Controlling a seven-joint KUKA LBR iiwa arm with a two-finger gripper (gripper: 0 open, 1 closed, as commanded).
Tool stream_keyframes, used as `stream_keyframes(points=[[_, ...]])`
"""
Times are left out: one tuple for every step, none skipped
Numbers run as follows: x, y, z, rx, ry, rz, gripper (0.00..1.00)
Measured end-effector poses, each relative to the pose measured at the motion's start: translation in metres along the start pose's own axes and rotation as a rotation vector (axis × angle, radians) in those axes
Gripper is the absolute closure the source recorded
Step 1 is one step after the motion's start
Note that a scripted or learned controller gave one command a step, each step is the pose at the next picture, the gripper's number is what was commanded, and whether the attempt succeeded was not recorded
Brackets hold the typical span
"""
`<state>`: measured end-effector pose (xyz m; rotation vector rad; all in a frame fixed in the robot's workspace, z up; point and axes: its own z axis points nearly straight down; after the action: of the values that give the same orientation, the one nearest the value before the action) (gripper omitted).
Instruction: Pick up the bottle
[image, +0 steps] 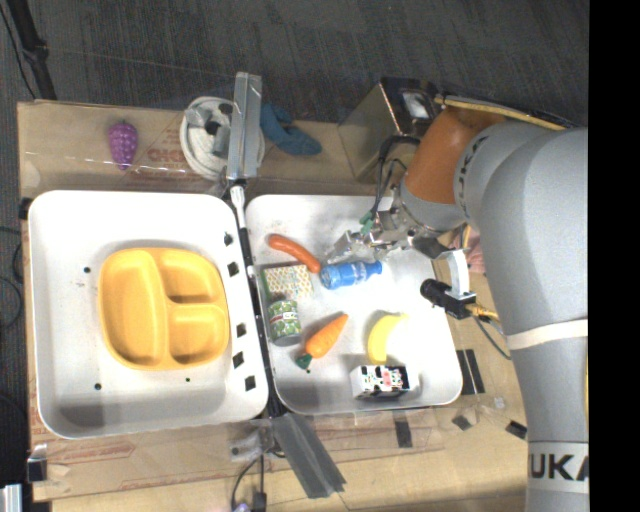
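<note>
The gripper (358, 243) hangs just over the blue bottle (350, 272) lying on its side in the right bin (430, 340), its spread unreadable from here; a square descent straddling the bottle's middle, clear of the sausage (293, 252), looks wisest.

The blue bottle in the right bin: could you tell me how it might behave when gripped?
The blue bottle lies on its side, so it may roll if nudged. It looks like small plastic, probably light. Its rounded body could slip from the gripper beside it.
</note>
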<state>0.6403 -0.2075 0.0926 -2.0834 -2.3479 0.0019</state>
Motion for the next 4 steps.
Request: stream_keyframes(points=[[0.001, 0.001, -0.011, 0.001, 0.000, -0.005, 1.00], [0.001, 0.001, -0.011, 0.001, 0.000, -0.005, 0.00], [0.016, -0.042, 0.002, 0.003, 0.000, 0.118, 0.00], [0.036, -0.090, 0.001, 0.001, 0.000, 0.114, 0.00]])
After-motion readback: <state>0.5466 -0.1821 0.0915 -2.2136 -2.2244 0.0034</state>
